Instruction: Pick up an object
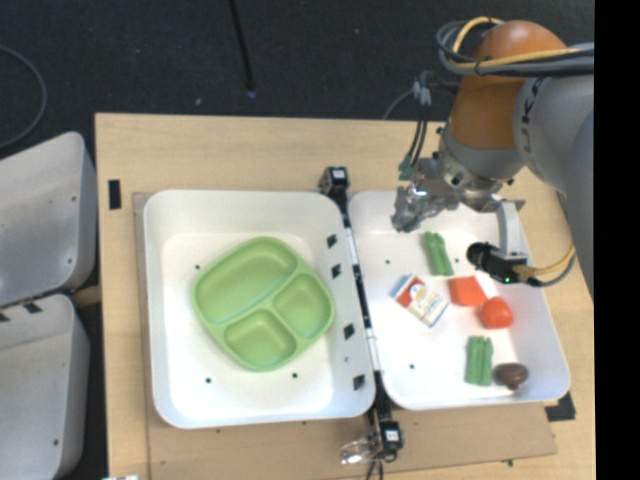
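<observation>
Gripper (pixel 410 211) over right bin (pixel 385 268) far corner, just beyond green block (pixel 437 253); finger state untellable.

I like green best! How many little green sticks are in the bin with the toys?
2. One green stick lies near the top of the right bin, just below the gripper. The other green stick lies near the bottom, beside a brown lump. The arm could hide more.
</observation>
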Controlling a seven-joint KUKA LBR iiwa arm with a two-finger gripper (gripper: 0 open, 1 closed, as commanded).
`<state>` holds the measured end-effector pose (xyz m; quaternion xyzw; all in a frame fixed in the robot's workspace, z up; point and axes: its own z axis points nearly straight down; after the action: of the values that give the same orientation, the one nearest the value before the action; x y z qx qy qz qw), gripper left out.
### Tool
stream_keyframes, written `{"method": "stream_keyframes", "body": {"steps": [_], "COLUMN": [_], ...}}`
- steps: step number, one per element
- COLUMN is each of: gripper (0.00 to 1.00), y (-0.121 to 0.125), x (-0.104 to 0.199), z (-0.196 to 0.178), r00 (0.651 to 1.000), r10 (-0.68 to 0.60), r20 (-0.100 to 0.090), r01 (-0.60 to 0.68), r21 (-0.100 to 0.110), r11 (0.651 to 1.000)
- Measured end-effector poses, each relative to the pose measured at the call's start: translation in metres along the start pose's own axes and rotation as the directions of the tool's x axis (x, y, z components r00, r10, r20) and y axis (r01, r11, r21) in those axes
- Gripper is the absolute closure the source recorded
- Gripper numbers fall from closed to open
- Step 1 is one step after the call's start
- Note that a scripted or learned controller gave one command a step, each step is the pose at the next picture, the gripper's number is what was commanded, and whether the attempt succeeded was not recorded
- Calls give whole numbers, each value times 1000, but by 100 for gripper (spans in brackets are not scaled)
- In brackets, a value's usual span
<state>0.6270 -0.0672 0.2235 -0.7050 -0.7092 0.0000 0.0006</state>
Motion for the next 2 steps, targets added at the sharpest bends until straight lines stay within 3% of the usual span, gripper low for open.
{"method": "stream_keyframes", "body": {"steps": [2], "gripper": [100], "y": [-14], "x": [96], "z": [8], "r00": [1000], "r10": [0], "r20": [0], "r01": [0], "r21": [0], "r11": [1000]}}
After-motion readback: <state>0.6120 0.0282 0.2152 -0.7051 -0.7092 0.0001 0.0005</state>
